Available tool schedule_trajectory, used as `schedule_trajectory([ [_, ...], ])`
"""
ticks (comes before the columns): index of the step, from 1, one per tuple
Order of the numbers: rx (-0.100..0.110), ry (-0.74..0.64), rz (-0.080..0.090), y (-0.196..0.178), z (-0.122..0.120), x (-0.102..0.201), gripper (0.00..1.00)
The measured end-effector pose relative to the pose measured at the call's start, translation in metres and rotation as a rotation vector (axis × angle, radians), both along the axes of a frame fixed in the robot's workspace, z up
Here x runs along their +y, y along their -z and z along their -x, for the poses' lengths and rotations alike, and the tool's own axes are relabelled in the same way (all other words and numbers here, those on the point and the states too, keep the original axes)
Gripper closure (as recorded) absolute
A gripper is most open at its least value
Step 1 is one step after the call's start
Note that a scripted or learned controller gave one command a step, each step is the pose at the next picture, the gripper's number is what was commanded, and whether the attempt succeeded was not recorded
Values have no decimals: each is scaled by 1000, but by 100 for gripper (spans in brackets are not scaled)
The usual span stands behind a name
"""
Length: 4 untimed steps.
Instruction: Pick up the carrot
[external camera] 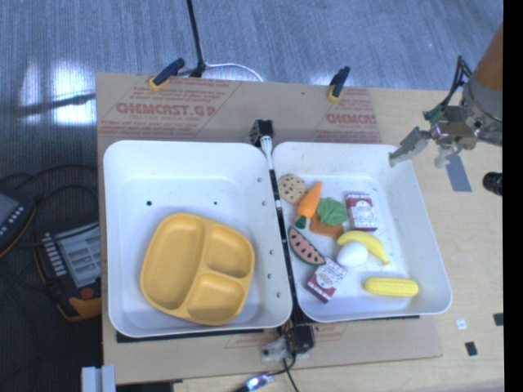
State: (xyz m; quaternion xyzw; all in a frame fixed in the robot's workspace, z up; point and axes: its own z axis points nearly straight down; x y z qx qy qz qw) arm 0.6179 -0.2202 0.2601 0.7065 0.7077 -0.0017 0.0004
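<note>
Nearest: yellow tray (196, 268), left bin (122, 178). Carrot (308, 201) lies in right bin (425, 243), upper left, between cookie (290, 188) and green leaf (331, 211), untouched. My pincer (426, 149) hovers over that bin's far right corner, prongs spread, holding nothing. Pick not yet begun.

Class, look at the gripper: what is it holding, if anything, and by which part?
Nothing. The gripper hangs open above the right bin's far corner, while the carrot lies in that bin.

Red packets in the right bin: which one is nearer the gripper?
The upright packet beside the green leaf, nearer the gripper. The other packet lies tilted by the watermelon slice.
</note>
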Motion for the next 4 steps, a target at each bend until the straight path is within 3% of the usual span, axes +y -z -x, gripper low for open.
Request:
schedule_trajectory([
  [1,2,34,-6,18,-33,122,0],
  [2,-13,-14,2,160,-38,115,0],
  [3,-32,123,-1,164,-1,125,0],
  [4,-32,120,-7,152,-3,128,100],
])
